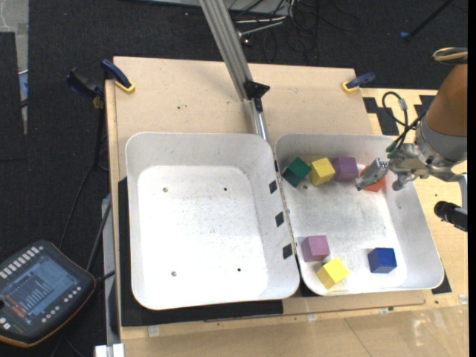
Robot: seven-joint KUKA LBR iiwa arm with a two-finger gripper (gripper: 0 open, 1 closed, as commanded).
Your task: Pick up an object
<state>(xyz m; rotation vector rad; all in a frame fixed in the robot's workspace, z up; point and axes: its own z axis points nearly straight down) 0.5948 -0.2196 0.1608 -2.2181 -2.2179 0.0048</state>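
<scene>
In the right bin (416, 229), near its far right corner, a small red-orange block (374, 184) lies on the white floor, partly covered by the pincer (378, 171). The pincer sits right over the block, its grey fingers reaching down from the right; whether they are spread or closed on the block I cannot tell, since the fingers and block overlap.

Just left of it, along the far wall, stand a purple block (345, 168), a yellow block (323, 171) and a green block (297, 171), close together in a row. Toward the near side lie a pink-purple block (314, 247), a second yellow block (332, 271) just in front of it, and a blue block (381, 259) to their right, apart from them.

The left bin (149, 199) touches the right bin along the middle. Both rest on a pale wooden table (193, 88), with blue and yellow clamps (117, 76) at its far corners. A slanted metal pole (227, 36) comes down to the table's far middle. The floor around is dark carpet with cables; a control pendant (37, 292) lies at lower left. The arm's orange band (450, 106) shows at the right.
</scene>
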